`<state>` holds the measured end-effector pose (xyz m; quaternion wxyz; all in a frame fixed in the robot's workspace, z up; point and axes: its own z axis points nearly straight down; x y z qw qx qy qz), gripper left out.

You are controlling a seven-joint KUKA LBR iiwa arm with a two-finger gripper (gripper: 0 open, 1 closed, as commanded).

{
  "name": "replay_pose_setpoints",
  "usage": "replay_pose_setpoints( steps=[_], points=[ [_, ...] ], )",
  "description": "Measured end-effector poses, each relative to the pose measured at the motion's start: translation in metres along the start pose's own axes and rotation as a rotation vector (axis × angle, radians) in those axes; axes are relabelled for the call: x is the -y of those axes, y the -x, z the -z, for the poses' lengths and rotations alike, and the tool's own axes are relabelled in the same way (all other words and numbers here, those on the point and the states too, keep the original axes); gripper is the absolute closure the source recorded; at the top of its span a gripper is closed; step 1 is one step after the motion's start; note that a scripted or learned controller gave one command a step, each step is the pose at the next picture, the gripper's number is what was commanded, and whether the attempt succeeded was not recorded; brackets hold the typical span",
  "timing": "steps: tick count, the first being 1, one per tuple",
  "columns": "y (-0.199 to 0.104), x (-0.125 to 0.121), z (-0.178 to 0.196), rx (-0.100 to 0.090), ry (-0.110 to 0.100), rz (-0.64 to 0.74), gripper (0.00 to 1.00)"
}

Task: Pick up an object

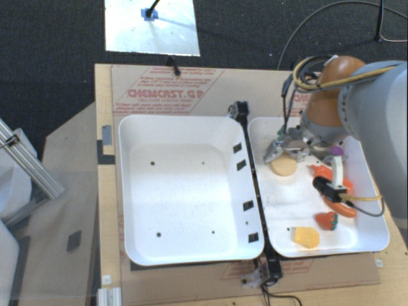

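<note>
Plastic, white and smooth, is what the two shallow bins are made of; each has rounded corners and a raised rim, and the left bin [185, 196] and right bin [290, 199] are joined along their shared edge by a row of small black clips [246, 205]. In the right bin several small pieces are seen: a pale tan rounded lump [285, 167] with a matte skin near the bin's far left part, a yellow wedge [306, 237] with flat faces by the near wall, a glossy red piece [326, 220] just beside the wedge, a long orange tapered piece [345, 210] toward the right wall, and a small purple piece [337, 150] farther back. The gripper [278, 150], of bare grey metal, is placed directly at the far edge of the tan lump (contact is likely, though it cannot be confirmed), and whether it is spread or pressed together cannot be told. It is carried by the grey arm [376, 107] with its orange band [328, 91]. The bins are set on a flat brown board [166, 91] printed with red lettering, which is laid over dark, coarse carpet [51, 43]. A dull square metal sheet [153, 37] is seen on the carpet beyond the board, and a ribbed aluminium rail [32, 167] at the left.
</note>
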<state>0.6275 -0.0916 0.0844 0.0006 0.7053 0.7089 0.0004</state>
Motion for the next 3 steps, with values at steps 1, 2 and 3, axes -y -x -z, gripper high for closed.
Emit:
replay_pose_setpoints(
  steps=[1, 2, 3],
  points=[
    [-0.007, 0.032, 0.000, -0.001, -0.003, -0.004, 0.00],
    [0.064, -0.026, 0.002, 0.005, 0.008, -0.006, 0.00],
    [0.081, -0.019, 0.001, -0.009, 0.004, -0.001, 0.00]
  ],
)
